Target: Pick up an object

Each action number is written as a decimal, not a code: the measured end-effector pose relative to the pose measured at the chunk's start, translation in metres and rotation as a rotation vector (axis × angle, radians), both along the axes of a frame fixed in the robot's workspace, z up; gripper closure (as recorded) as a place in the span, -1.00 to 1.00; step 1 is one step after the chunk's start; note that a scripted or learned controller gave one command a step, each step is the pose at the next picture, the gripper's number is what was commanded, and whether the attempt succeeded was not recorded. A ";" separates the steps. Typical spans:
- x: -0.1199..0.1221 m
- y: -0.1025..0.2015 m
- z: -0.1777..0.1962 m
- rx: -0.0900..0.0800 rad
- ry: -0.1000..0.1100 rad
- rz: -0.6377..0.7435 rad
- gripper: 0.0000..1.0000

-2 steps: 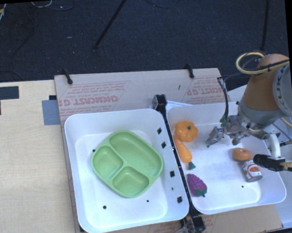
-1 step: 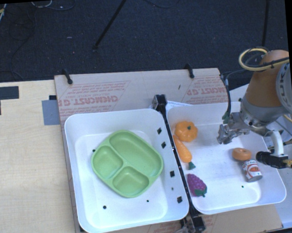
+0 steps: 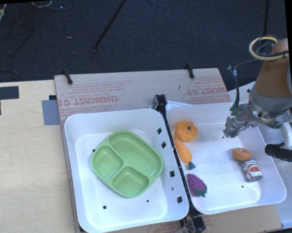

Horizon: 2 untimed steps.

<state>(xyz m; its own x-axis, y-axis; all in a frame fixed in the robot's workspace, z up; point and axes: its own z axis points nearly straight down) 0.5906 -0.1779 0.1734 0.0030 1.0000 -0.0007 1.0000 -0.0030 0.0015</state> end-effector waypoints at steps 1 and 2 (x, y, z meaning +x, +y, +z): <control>0.000 -0.001 0.035 0.000 0.000 0.004 1.00; 0.001 0.058 0.028 0.004 0.005 0.008 1.00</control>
